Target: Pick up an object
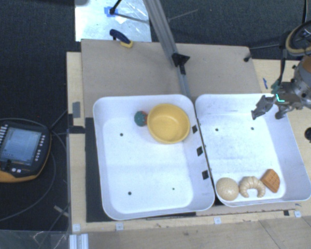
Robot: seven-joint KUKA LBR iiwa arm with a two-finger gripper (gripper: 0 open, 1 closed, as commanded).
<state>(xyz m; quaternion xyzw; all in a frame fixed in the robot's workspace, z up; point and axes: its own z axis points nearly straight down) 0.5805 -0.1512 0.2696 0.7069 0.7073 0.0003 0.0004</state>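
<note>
Three food items sit along the near edge of the right bin (285,139): a round bun (227,189), a croissant (252,186), a waffle piece (271,180). The left bin (109,191) carries a yellow bowl (168,123) with a small teal ball (140,118) touching it. The gripper (269,108) hovers over the right bin's far corner, fingers spread, nothing between them. Risk: the items crowd together against the bin wall, so a descent may nudge neighbours or catch the rim.
</note>
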